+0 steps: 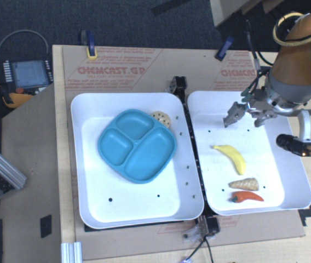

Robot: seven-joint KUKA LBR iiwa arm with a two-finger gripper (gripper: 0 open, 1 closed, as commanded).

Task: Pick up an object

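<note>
A yellow banana [230,157] lies in the middle of the right bin [292,199]. Below it rest a beige root-like piece [244,184] and a red chili pepper [247,197], close together near the bin's front. My gripper [247,115] hangs over the upper part of the right bin, above and slightly right of the banana, apart from it. Its two fingers are spread open with nothing between them.
The left bin [90,196] holds a blue sectioned plate [137,146] with a round cookie [160,118] at its upper right edge. A black clamp [178,84] sits between the bins at the back. The arm's black cable piece [293,143] overhangs the right bin's right side.
</note>
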